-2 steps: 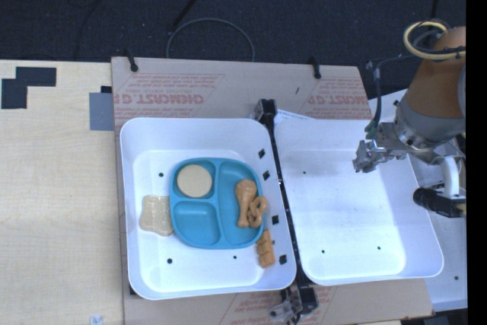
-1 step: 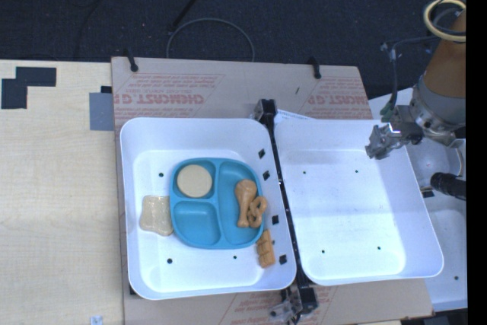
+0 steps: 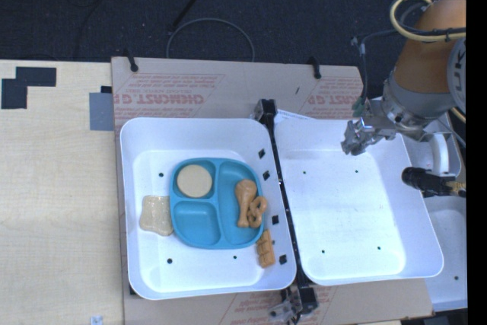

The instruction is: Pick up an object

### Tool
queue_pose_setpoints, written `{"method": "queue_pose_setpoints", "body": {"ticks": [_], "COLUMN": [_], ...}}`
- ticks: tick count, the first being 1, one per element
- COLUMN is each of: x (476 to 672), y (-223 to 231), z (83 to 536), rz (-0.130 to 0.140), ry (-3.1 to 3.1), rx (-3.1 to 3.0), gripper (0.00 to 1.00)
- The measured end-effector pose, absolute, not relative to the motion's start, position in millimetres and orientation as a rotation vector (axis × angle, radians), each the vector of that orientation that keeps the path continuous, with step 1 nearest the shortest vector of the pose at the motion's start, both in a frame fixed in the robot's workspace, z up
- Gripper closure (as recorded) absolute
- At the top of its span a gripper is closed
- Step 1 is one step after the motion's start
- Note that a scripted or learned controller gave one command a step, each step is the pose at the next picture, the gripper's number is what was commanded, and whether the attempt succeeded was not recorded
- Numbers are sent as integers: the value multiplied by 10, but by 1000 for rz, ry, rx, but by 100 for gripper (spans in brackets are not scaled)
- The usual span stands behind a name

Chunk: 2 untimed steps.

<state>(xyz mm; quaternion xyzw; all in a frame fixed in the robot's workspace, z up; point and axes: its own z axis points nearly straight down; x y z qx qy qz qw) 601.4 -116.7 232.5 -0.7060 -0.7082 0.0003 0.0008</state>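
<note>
- Pretzel [image 3: 250, 203], the likeliest pick, lies in the right compartment of the blue tray [image 3: 199, 228] in the left bin [image 3: 144, 141]; a round cracker [image 3: 194, 180] sits in the tray's upper-left compartment.
- The gripper [image 3: 356, 139] hangs over the right bin [image 3: 380, 255], well apart from the tray; whether the jaws are parted or clenched cannot be told.
- Risk: the tray's ridges may block the descent, and jaws closing on the knobbly pretzel may slip.
- A biscuit [image 3: 156, 215] rests just left of the tray and a brown piece [image 3: 265, 249] at its lower right corner.
- Wooden desk [image 3: 53, 194], cardboard under the bins, dark floor beyond.

Bench [image 3: 53, 186] with 2 white bins [image 3: 144, 141]
</note>
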Motion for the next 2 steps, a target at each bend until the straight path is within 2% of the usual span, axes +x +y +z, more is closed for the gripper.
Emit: {"method": "queue_pose_setpoints", "body": {"ticks": [2], "x": [6087], "y": [-181], "z": [2117], "rz": [3], "ry": [-2223], "rx": [-2214], "gripper": [100]}}
